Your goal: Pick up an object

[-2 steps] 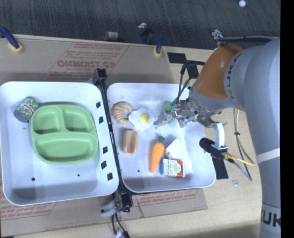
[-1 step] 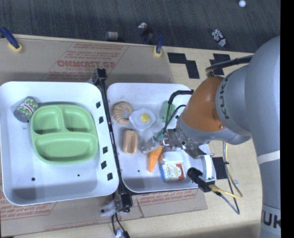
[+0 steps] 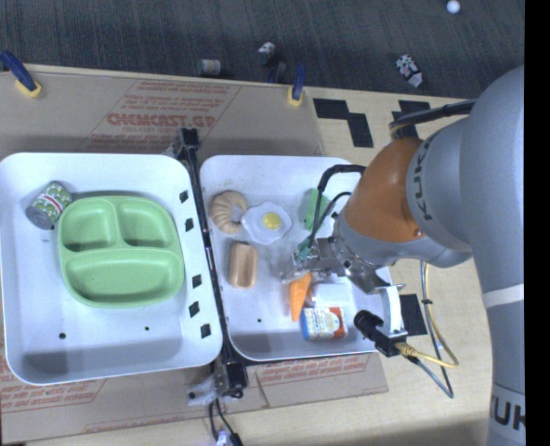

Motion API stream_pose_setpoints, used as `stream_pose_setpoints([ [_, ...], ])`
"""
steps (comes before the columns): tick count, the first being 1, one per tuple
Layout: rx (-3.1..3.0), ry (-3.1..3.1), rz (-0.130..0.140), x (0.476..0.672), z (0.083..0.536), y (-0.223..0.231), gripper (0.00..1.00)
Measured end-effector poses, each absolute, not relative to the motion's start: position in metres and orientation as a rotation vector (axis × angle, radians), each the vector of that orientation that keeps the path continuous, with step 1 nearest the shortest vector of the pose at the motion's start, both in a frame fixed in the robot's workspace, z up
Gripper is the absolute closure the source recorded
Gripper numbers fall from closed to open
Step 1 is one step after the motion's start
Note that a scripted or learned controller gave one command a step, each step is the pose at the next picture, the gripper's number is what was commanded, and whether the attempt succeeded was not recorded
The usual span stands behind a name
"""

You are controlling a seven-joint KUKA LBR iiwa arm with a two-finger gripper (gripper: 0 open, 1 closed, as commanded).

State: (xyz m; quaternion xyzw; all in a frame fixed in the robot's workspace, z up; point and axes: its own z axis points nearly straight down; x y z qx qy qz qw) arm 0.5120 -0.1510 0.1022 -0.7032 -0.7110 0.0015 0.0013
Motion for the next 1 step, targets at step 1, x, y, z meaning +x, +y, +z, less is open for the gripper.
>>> stream_pose_setpoints([
  [1,-2.211,-2.231,0.001,0.4784,0.1921,-0.0835,1.00],
])
